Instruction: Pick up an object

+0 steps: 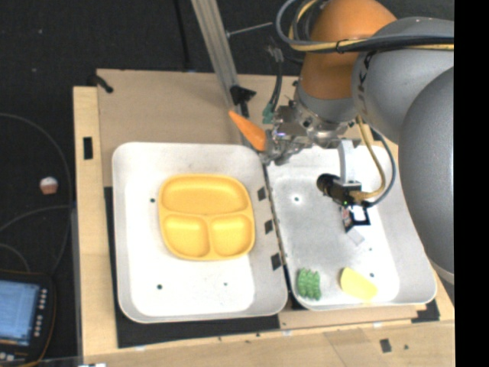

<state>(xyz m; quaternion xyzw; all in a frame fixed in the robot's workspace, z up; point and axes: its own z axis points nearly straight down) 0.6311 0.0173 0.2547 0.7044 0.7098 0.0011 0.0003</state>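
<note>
Starting at the near edge of the right bin, two loose things lie close together: a green toy near the inner corner and, just beside it toward the arm's side, a yellow piece. Either could serve as the object to pick. In the left bin a yellow divided tray sits alone near the middle, flat and wide, a poor fit for two fingers.

Farther back, at the far end of the wall between the bins, the gripper hangs below the orange band. An orange carrot-like piece lies right at its tip, its long axis running slantwise from far-left to near-right, the near end reaching the gripper's metal parts. It looks raised above the bin rim, but whether it is between the fingers or merely beside them cannot be told, and the finger state is hidden in clutter and blur.

The relation that matters: the carrot piece is touching or just left of the gripper, while the green and yellow things are well apart from it, toward the near edge. If the carrot is not held, the shortest move is a small shift left across its long axis.
</note>
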